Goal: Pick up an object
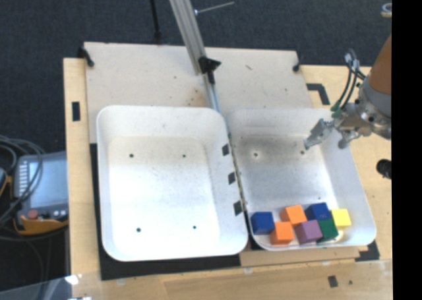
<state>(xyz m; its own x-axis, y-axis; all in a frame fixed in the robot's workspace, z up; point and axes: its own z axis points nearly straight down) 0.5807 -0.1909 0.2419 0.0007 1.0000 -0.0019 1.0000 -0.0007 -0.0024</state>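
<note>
Several small coloured blocks lie clustered at the near end of the right bin: a blue block, an orange block, a second blue block, a yellow block, another orange block, a purple block and a green block. My gripper hangs over the bin's far right part, well behind the blocks and apart from them. Its fingers are open with nothing between them.
The left bin sits beside the right one, sharing a middle wall. A slanted metal pole rises from behind the bins. A pendant with cables lies off the bench's left edge.
</note>
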